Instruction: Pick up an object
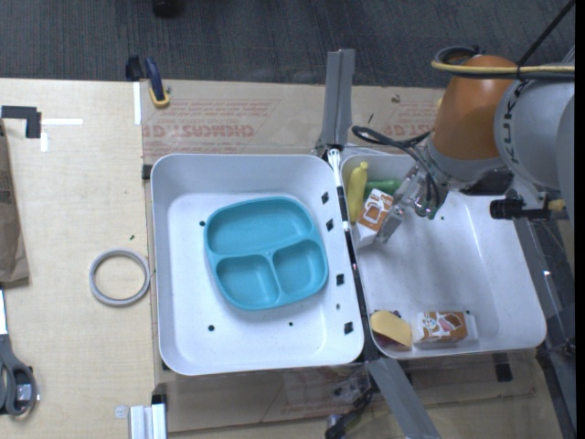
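My gripper (395, 216) is low in the right bin (498, 273), at its far left corner, just beside a small orange-and-white carton (374, 213). Whether it grips the carton I cannot tell. A yellow banana (356, 188) and a green thing (382, 187) lie close behind. Near the front wall lie a yellow piece (391, 328) and a snack packet (444, 327). The left bin (178, 273) holds a blue divided tray (265, 252).

Two white bins are sitting side by side: the left bin (174, 273) and the right bin (498, 282). One blue divided tray (265, 252) is lying in the left bin. One grey ring (120, 276) is lying at its nine o'clock.
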### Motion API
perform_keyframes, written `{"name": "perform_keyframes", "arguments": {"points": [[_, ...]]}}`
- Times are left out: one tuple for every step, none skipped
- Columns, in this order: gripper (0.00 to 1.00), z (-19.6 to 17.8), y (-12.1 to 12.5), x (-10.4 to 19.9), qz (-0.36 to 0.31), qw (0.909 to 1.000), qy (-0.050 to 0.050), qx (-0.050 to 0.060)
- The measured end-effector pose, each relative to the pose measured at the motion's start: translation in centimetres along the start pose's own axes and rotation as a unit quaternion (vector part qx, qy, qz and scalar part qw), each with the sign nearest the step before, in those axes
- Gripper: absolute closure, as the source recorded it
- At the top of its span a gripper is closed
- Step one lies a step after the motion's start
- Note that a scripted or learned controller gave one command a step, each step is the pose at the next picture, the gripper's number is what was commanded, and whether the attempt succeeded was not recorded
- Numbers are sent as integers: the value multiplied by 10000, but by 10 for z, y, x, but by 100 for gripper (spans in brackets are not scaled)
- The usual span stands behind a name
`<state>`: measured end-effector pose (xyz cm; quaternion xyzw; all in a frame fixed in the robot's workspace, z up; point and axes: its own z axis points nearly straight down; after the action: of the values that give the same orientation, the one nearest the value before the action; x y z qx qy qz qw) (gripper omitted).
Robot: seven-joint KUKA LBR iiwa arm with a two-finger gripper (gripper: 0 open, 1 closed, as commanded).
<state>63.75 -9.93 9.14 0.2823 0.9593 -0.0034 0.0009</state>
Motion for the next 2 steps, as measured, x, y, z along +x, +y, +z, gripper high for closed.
{"name": "perform_keyframes", "arguments": {"points": [[0,1,-3,3,411,9992,3,1],[0,3,-4,1,767,9970,49,37]]}}
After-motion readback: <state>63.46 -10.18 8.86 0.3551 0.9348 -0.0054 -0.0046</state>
